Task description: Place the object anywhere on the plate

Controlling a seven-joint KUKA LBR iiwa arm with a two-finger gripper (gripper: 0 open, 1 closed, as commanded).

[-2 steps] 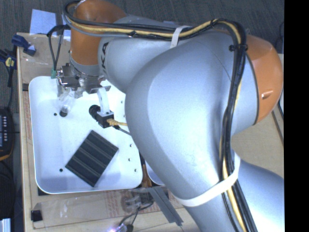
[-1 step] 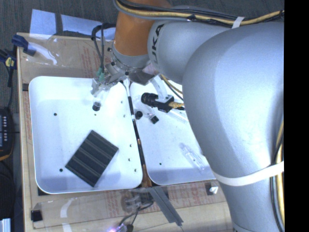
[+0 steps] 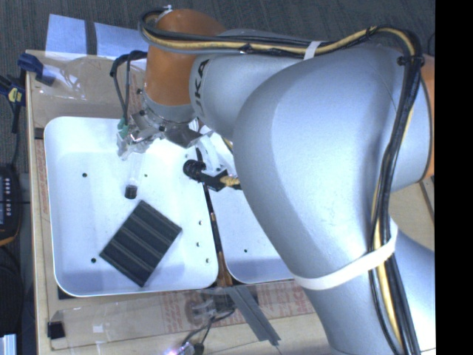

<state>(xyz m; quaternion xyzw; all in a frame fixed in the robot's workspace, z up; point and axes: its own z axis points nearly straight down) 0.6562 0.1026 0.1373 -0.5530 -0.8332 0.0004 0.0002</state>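
1. Dark grey carpet (image 3: 295, 2) covers the floor above the bench.
2. The wooden bench (image 3: 159, 309) shows a pale, scuffed edge below.
3. Light blue paper (image 3: 70, 35) lies at the upper left.

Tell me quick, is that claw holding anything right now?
Claw: over the left bin, above the dark ribbed plate; whether it grips anything cannot be told.
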